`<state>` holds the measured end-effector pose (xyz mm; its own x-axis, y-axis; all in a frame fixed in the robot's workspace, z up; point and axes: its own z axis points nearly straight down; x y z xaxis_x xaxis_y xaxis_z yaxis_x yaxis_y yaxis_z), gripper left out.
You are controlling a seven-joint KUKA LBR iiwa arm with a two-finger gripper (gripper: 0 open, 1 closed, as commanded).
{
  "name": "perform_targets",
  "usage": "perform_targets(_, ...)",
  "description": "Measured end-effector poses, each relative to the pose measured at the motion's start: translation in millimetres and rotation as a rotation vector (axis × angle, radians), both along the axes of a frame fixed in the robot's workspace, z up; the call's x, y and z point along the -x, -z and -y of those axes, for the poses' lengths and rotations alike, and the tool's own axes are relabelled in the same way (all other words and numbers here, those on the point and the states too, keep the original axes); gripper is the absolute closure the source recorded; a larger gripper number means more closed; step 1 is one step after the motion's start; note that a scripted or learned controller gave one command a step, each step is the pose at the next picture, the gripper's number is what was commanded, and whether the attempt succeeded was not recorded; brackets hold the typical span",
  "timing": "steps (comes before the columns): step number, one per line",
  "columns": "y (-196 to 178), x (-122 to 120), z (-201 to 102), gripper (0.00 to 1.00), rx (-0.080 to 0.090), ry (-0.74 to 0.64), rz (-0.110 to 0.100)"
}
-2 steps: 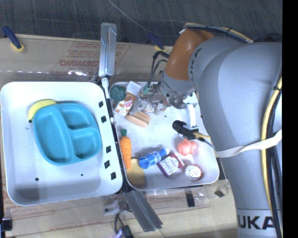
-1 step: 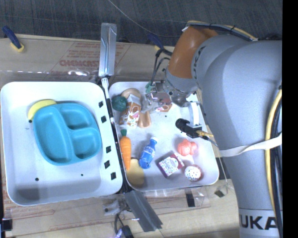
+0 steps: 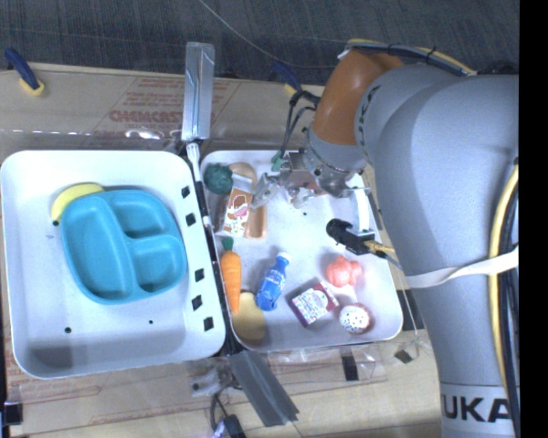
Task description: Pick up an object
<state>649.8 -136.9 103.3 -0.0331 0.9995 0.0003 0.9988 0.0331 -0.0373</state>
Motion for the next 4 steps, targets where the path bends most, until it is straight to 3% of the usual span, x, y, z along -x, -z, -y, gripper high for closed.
perform_targets(1,5.2,37.7,-24.7,0.00,0.012,-0.334,0.048)
perform_targets(2,-30.1,109.0,-37.8,0.00,-0.008,-0.453,0.037)
perform_targets(3,-90.7,116.7,-75.6,0.00,-0.010,-0.520,0.040)
perform_targets(4,-7.4,175.4,-30.8,0.00,-0.013,-0.530,0.029)
